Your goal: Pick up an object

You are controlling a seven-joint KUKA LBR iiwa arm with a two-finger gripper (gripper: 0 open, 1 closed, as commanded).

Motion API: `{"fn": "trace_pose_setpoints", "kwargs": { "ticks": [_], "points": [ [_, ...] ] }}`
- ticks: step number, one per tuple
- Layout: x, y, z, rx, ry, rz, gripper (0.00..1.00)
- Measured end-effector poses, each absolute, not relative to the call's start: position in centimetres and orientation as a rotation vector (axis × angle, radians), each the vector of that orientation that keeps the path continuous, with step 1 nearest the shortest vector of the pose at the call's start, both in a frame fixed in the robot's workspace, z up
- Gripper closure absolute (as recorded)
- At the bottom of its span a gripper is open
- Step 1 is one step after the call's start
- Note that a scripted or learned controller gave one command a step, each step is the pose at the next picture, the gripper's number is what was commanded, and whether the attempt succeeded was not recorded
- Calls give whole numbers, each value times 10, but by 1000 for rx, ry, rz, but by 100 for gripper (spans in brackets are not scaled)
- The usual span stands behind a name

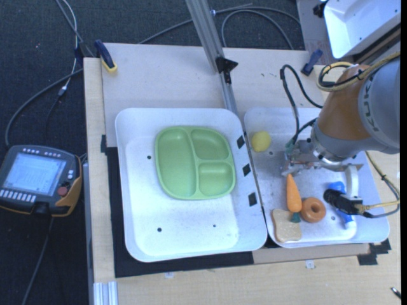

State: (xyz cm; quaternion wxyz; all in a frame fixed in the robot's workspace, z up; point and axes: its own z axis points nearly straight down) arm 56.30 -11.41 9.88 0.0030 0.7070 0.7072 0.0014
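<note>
The right bin holds several small objects. An orange carrot lies upright in the picture near the bin's middle, with a green stub at its lower end. Beside it on the right sits a brown donut, and below it a tan bread slice. A yellow ball rests at the bin's upper left. A blue and white object lies at the right, partly under a black cable. My gripper hangs low over the bin, just above the carrot's top end and right of the ball.
The left bin carries a green divided plate. A metal post slants down to the gap between the bins. Black cables loop over the right bin's upper part. A teach pendant lies off the bench at left.
</note>
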Motion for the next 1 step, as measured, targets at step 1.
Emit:
{"fn": "trace_pose_setpoints", "kwargs": {
  "ticks": [1],
  "points": [
    [566, -118, 143, 2218, 2219, 5, 100]
  ]
}}
